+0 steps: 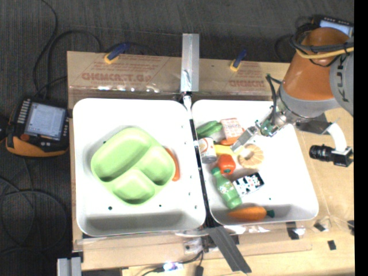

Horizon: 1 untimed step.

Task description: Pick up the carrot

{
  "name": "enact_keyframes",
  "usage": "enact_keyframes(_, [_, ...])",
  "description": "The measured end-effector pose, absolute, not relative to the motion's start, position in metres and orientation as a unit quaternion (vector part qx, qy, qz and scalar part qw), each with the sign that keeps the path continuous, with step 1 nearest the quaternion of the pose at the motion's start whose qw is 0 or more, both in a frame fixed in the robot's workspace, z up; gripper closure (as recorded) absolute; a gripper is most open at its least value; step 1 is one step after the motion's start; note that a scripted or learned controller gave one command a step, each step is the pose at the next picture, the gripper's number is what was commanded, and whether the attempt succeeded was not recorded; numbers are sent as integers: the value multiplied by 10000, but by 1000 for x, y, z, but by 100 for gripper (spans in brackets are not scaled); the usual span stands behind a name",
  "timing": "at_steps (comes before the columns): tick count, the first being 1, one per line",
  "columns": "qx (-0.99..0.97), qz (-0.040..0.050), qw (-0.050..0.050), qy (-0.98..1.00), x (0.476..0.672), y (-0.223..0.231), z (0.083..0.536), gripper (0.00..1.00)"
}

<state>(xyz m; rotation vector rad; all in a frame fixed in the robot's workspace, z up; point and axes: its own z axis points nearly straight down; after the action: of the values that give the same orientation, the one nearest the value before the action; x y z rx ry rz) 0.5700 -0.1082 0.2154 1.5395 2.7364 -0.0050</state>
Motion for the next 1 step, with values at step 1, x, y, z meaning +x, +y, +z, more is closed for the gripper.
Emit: enact_keyframes(1, [4783,24,46,8782,515,-126,89,0])
